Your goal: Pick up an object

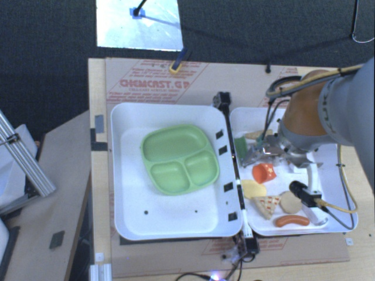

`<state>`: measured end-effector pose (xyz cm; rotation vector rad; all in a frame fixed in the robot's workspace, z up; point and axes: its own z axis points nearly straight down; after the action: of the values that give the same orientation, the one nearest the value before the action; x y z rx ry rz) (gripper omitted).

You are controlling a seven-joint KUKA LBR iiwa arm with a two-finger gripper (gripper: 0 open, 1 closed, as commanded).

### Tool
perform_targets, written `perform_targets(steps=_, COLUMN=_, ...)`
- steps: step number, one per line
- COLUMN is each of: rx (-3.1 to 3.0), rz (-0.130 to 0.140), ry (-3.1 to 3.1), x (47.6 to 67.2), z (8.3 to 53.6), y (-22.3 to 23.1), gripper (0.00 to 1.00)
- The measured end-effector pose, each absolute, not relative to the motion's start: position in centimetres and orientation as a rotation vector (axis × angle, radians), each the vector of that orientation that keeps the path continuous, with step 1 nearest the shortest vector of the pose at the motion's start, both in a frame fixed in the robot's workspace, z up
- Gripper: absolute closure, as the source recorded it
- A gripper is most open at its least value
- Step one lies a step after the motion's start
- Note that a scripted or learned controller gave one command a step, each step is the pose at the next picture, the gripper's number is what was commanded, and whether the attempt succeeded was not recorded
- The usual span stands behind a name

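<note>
I cannot tell how the jaws stand, but the small red piece [264, 172] in the right bin [338, 157] looks light, stiff plastic, best pinched across its middle.

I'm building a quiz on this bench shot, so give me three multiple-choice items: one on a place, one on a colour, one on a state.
1. The divided tray lies in:
A left bin
B right bin
C bench outside the bins

2. The tray's colour:
A red
B green
C blue

3. The tray's three compartments are:
A heaped with food
B bare
C covered by a lid

Answers:
1 A, it sits within the left bin.
2 B, pale green throughout.
3 B, the toy food lies in the right bin.
</note>
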<state>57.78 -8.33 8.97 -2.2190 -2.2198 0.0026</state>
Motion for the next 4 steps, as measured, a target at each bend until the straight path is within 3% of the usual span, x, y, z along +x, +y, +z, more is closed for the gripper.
perform_targets(steps=1, rx=-2.222, rz=-0.002, ry=-2.222, x=57.9, z=10.3, y=-8.4, gripper=1.00)
perform_targets(steps=2, rx=-2.220, rz=-0.005, ry=-2.229, x=59.1, z=15.5, y=-8.4, gripper=1.00)
perform_targets(steps=4, rx=-2.218, rz=-0.003, ry=-2.228, x=58.5, z=22.5, y=-8.6, gripper=1.00)
